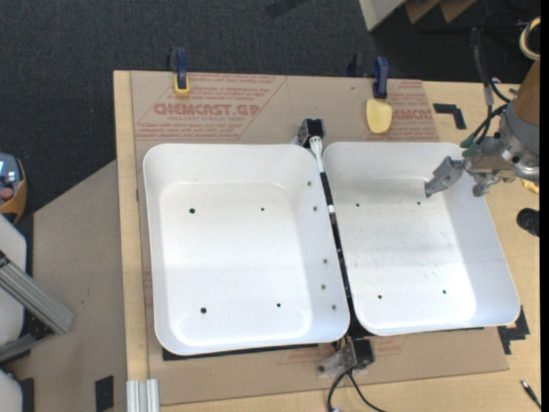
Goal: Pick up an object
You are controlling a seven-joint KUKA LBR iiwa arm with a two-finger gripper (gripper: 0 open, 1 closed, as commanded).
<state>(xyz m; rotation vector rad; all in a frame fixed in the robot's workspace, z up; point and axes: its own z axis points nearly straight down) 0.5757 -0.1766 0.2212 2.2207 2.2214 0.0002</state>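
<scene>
Two shallow white bins are seen side by side on a brown board, the left bin (171, 230) and the right bin (480, 264) touching along their inner edges. The gripper (461, 178) is held over the upper right part of the right bin, with the arm (523, 136) entering from the right edge. Whether anything is grasped cannot be told, and the fingers' state cannot be told either. A yellow object (378, 115) is found outside the bins, on the board just above the right bin's top left corner, beneath a blue clamp (380, 74). Another blue clamp (179, 64) is fixed at the board's upper left
</scene>
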